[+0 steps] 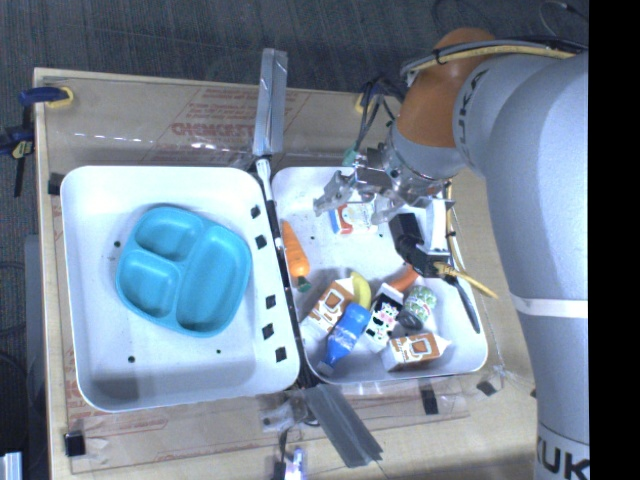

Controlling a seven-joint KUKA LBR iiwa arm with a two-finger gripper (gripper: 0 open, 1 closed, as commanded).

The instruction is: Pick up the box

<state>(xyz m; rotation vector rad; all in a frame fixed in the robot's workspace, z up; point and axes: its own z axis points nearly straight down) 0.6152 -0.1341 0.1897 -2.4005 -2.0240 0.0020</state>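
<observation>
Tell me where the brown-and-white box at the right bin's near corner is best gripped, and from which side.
Probably from straight above, fingers across the narrower sides of the brown-and-white box. It lies flat against the right bin corner wall, with the cow-print carton close beside it, so a side approach looks blocked.

Robotics laboratory test cell. A grey industrial arm (520, 168) reaches over a table (150, 108) carrying two white bins (85, 268), with clamps (45, 96) at the table edge and dark carpet (150, 18) beyond.
</observation>
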